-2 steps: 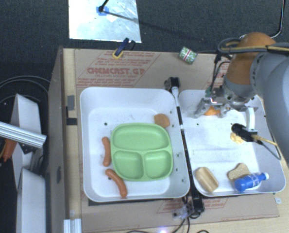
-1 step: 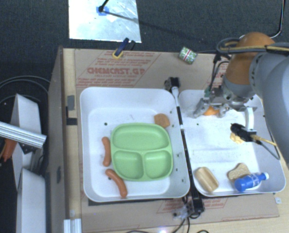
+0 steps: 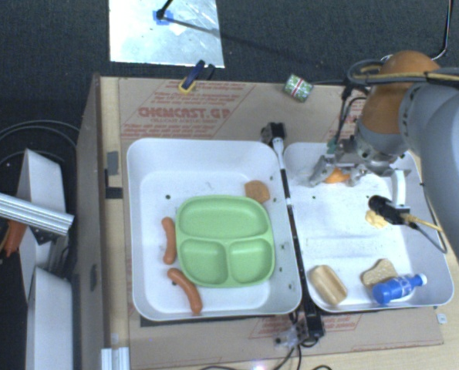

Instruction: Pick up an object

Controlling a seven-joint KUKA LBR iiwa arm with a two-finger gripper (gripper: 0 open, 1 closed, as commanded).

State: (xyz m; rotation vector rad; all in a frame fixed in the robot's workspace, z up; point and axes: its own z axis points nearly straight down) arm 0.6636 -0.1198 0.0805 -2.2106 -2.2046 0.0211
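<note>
The tool is down at the far end of the right bin, its fingers spread around a small orange piece, so this looks like the grasp; next, close and lift straight.

Grey arm reaching in from right, claw pointed downward, low
</note>
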